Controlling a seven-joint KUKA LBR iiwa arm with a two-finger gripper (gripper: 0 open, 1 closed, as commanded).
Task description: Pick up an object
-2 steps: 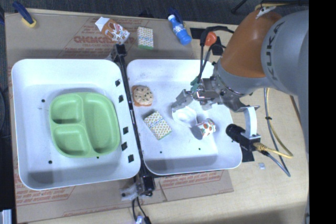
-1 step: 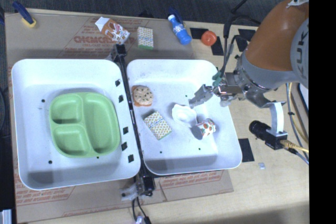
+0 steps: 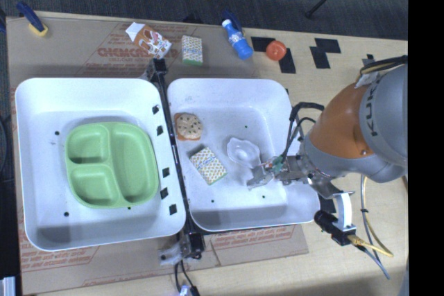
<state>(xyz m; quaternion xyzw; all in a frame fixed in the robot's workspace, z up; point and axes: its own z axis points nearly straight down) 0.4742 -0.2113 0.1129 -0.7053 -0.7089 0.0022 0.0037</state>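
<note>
Beside the gripper (image 3: 258, 178), grip state unclear, lie a clear cup (image 3: 241, 150), patterned packet (image 3: 208, 165) and cookie (image 3: 188, 126).

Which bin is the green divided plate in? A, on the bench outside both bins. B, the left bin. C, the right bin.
B: the green plate lies inside the left bin, while the right bin holds the cookie and the patterned packet.

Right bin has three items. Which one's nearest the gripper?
The clear cup, just left of the gripper. The patterned packet and the cookie lie farther left, toward the bin divider.
</note>
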